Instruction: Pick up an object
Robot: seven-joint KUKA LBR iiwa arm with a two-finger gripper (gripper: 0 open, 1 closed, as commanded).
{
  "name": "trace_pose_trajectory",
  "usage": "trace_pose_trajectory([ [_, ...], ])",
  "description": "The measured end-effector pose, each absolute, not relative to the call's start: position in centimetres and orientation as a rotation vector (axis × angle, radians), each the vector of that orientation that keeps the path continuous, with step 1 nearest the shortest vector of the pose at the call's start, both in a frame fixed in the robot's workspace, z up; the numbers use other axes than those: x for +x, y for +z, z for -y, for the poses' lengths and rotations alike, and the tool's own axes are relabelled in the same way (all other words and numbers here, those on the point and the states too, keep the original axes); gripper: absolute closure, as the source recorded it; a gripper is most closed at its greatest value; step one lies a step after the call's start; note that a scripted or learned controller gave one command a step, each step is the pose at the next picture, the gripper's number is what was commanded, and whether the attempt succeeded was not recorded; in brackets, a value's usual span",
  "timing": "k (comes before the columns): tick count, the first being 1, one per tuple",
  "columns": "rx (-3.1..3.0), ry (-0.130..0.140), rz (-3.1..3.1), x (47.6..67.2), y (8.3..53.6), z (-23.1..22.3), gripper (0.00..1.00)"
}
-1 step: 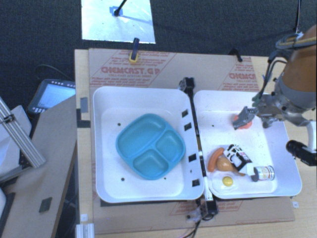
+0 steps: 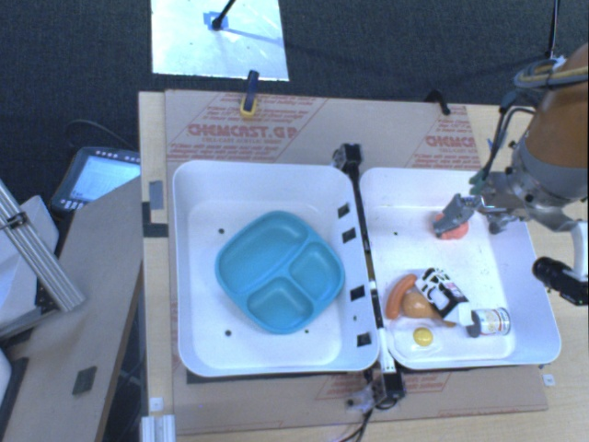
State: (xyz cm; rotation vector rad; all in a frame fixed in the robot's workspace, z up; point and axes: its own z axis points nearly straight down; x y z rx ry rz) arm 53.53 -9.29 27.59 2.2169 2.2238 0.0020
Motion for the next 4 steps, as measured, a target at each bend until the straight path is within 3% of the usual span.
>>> trace_pose_trajectory([
  [3, 2.223, -0.004, -2.224, 52.4, 11.7, 8.6, 0.00],
  [4, 2.218, 0.003, -2.221, 52.6, 13.1, 8.7, 1.00],
])
